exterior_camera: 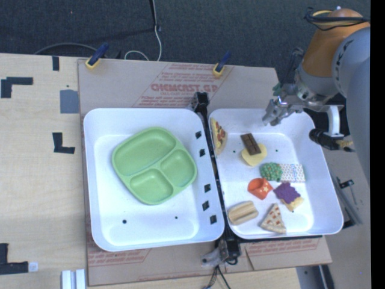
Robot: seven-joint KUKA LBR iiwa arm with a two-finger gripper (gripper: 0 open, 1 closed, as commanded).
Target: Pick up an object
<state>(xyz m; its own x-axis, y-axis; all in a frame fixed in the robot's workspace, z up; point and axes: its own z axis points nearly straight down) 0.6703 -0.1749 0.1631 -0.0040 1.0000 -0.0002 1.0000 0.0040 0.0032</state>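
The gripper (276,114) hangs over the far edge of the right bin (328,179), holding nothing; whether it is spread I cannot tell; toy food lies below it, the brown bar (249,142) nearest; a green tray (154,165) fills the left bin (99,179)

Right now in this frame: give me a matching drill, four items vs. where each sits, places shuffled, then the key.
Items:
1. green divided plate
2. pizza slice
3. brown bar on yellow piece
4. tool

Places:
A. near edge of the right bin, beside the bread roll
B. over the far edge of the right bin
C. middle of the left bin
D. far half of the right bin, above the green veg piece

Pairs: 1-C, 2-A, 3-D, 4-B
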